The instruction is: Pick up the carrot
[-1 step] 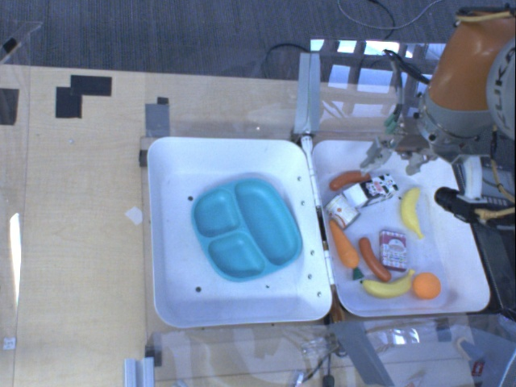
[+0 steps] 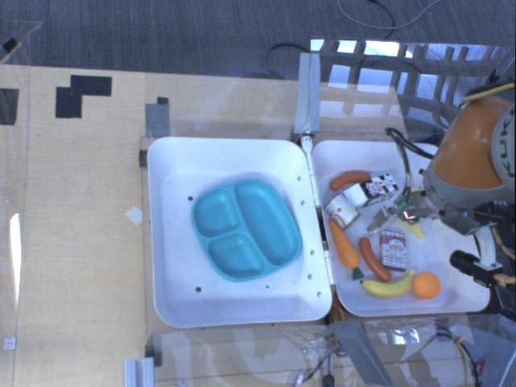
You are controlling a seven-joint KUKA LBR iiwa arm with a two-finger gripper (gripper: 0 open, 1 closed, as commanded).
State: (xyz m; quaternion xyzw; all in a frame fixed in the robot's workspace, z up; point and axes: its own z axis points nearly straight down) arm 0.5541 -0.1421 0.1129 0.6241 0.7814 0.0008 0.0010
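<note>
The carrot [image 2: 344, 245] is orange with a small green top at its near end. It lies lengthwise along the left wall of the right bin [image 2: 463, 301], just right of the divider between the bins. My gripper [image 2: 401, 210] hangs low over the middle of that bin, to the right of the carrot and a little farther back, apart from it. Nothing can be seen held in it. The grey arm with its orange band [image 2: 476, 139] comes in from the right and hides the bin's far right corner.
Around the carrot lie a red sausage [image 2: 373, 259], a banana [image 2: 387, 287], an orange [image 2: 426, 285], a small red-and-white box [image 2: 393, 250], a little can [image 2: 343, 210] and a second sausage [image 2: 349, 180]. A blue divided plate [image 2: 246, 228] sits in the left bin [image 2: 173, 297].
</note>
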